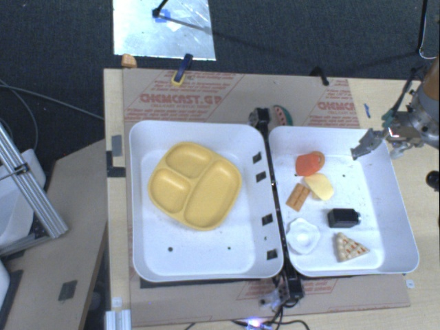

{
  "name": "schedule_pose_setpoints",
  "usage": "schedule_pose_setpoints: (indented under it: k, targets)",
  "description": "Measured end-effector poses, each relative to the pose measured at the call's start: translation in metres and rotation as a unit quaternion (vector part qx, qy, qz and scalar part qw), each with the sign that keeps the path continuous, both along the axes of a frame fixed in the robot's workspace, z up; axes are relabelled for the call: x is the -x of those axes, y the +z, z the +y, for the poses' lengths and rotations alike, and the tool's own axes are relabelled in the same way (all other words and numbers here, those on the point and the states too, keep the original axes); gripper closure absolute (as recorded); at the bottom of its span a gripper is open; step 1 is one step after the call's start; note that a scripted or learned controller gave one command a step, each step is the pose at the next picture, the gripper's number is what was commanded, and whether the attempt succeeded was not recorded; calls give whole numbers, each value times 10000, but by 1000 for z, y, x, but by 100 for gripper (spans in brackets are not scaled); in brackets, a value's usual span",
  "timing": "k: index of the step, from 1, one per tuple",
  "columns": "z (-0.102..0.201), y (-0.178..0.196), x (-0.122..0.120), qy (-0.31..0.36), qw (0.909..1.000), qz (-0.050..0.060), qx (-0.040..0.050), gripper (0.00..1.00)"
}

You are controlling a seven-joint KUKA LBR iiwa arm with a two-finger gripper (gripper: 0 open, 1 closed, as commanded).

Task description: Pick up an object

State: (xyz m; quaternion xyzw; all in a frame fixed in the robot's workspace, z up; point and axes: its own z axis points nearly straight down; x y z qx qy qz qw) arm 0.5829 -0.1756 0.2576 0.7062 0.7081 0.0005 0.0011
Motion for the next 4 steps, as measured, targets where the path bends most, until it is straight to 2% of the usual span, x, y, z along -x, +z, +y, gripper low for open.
schedule_pose_setpoints:
  k: [1,2,3,4]
  targets:
    - [42,-106,-74,36,10000,-4,-7,0]
    - [65,-34,-88,23,10000,-30,-2,0]
    - [64,-143,16,-22,10000,86,-21,0]
    - [107,-2,58,25,10000,-56,-10,0]
